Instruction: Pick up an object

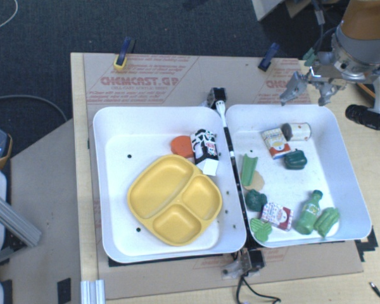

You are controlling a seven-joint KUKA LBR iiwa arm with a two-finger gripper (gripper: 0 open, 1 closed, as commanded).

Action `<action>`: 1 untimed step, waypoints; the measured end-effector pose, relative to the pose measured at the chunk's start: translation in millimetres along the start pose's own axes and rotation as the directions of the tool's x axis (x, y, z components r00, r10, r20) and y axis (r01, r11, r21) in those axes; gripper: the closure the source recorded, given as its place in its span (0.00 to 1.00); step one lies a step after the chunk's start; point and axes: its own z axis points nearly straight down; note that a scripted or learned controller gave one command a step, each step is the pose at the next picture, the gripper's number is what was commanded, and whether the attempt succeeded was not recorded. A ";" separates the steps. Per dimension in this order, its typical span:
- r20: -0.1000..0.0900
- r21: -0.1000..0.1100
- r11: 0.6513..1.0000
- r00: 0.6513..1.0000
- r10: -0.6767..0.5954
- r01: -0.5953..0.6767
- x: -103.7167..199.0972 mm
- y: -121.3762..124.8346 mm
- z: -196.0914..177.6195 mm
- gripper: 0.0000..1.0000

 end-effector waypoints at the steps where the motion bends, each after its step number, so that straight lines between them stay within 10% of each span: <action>1: 0.002 -0.014 1.000 1.000 -0.002 0.002 0.2 1.9 -8.8 0.00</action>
